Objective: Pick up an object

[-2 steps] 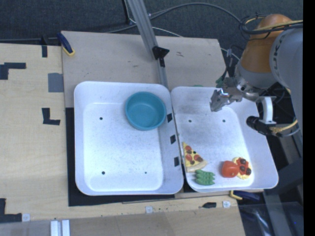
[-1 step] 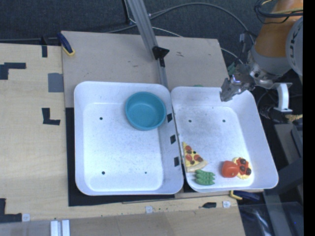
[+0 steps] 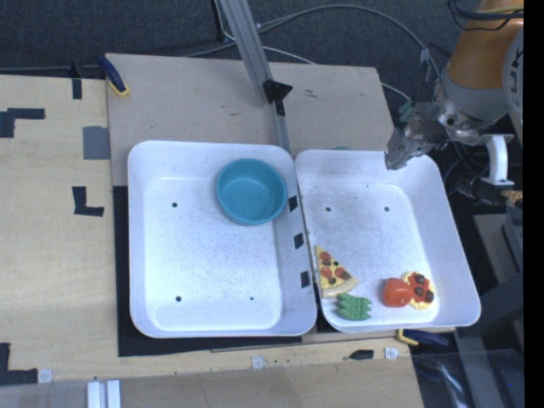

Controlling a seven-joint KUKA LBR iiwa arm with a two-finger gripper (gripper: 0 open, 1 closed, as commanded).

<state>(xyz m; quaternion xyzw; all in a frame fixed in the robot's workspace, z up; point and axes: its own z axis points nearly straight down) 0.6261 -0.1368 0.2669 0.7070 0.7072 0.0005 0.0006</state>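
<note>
Above the far right corner of the right shallow white plastic bin (image 3: 442, 228), the two-finger gripper (image 3: 398, 158) is being held; whether it is open cannot be told. Well apart, by the near wall, a flat pizza-slice toy (image 3: 332, 272), a knobbly green piece (image 3: 354, 307) and a glossy red-and-yellow piece (image 3: 407, 291) are lying. A miss is being risked: flat, wall-hugging shapes. A smooth round blue bowl (image 3: 251, 191) is being left in the left bin (image 3: 170, 262).

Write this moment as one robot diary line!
end effector: above right bin's far corner | blue bowl: left bin | toy food: right bin, untouched
</note>
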